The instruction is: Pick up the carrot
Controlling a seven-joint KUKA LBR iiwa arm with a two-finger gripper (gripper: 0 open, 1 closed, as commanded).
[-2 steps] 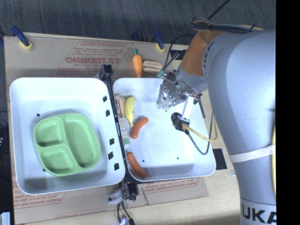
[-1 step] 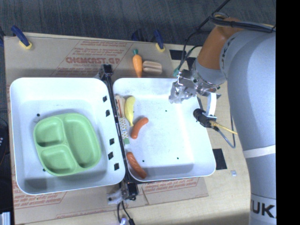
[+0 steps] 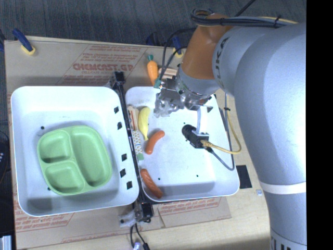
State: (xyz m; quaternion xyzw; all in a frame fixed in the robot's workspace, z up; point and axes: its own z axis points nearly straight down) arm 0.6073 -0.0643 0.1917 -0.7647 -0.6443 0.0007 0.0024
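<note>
Nearest us, at the front of the right bin (image 3: 223, 184), a sausage (image 3: 151, 184) lies against the left wall, likely where it slid to rest. In the left bin (image 3: 21, 139) we see a green divided plate (image 3: 74, 159) sitting flat on the floor. Moving back in the right bin, a second sausage (image 3: 154, 141) lies tilted just beside a banana (image 3: 143, 120), both crowded toward the divider, which leaves the middle of the bin bare for the arm to work in. Above that stretch hangs the gripper (image 3: 167, 107), its metal tips pointing down near the banana's upper end; we cannot tell how it is set, and we see nothing between its tips. Farthest back, the carrot (image 3: 151, 71) rests outside the bins on the cardboard just past the right bin's rear rim, green top pointing away. We judge the gripper must travel back over that rim to reach it, so the pick is not yet begun
</note>
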